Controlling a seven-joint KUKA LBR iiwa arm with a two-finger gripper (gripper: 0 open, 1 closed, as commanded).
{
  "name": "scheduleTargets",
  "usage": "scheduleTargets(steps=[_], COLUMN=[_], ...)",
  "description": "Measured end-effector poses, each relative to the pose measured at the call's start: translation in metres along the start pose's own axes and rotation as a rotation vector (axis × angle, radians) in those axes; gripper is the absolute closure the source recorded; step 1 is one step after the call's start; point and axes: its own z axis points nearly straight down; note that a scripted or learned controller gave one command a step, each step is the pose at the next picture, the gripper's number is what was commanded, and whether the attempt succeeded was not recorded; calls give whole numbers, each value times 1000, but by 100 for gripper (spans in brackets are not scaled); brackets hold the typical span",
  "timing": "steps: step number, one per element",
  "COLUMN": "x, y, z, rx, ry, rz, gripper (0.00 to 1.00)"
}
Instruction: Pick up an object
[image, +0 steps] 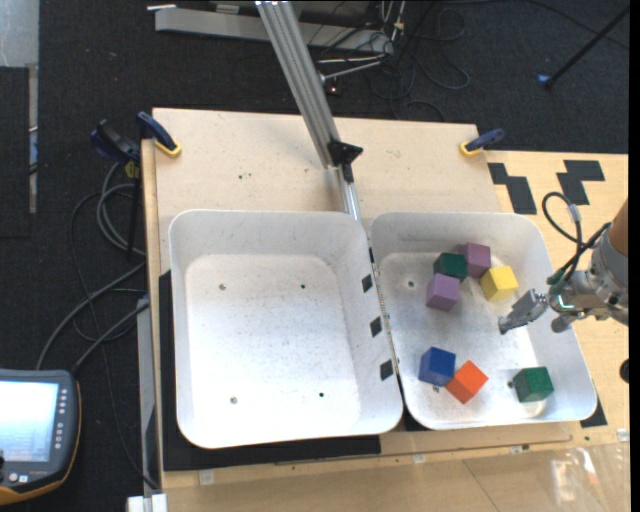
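The blocks lie in the right bin (400, 245), right of centre in the frame. A yellow block (498, 282) sits near its upper middle, beside a pink block (478, 257), a dark green block (451, 265) and a purple block (443, 291). Lower down, a blue block (437, 366) touches an orange block (467, 381), with another green block (532, 383) at the lower right. The gripper (535, 310) hangs over the bin's right side, just below the yellow block, its jaws spread and pinching nothing. The left bin (190, 300) fills the frame's centre left.

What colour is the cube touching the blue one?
Orange cube, beside the blue cube; camera view.
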Motion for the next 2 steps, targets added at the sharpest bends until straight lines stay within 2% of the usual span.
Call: scheduleTargets(steps=[1, 2], x=[0, -7], y=[1, 6], z=[-2, 47], rx=[-4, 1], ry=[-1, 0], rz=[1, 2], gripper=[0, 0])
